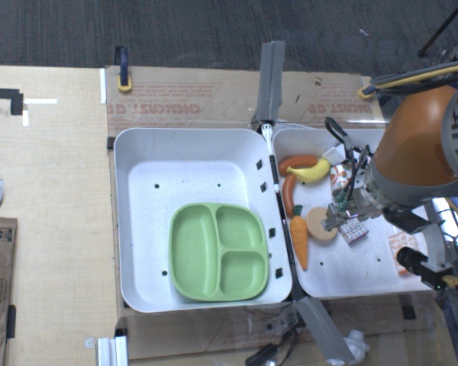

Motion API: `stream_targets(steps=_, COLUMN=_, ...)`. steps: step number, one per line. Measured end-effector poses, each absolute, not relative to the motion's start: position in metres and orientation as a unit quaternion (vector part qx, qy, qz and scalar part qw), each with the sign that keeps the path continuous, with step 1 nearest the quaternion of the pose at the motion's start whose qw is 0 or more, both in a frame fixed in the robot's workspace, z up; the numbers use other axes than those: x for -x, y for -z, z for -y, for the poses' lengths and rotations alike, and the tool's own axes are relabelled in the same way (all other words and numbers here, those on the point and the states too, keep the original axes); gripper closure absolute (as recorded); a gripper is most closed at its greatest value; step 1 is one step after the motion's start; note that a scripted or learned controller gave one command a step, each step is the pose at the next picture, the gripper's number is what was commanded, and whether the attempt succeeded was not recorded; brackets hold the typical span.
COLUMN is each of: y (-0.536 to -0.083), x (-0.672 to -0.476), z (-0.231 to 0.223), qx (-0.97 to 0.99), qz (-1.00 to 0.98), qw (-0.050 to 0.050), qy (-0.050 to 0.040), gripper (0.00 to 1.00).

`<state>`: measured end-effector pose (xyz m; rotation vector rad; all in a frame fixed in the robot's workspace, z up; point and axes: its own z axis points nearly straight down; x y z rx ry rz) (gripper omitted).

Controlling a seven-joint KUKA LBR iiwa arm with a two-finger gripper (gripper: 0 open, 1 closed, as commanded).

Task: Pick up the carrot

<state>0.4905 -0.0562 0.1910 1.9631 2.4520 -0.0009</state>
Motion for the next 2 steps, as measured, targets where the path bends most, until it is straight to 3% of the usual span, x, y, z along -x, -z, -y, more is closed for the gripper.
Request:
stream_targets(steps=1, y=-0.191, x=-0.506, z=-0.021, qx=-0.488, qz=-0.873, qw=0.000, qy=0.0006, gripper=1.00)
stream_targets(steps=2, y=-0.191, x=-0.478, z=0.034, qx=-0.334, qz=-0.942, qw=-0.001, qy=0.0003, gripper=1.00)
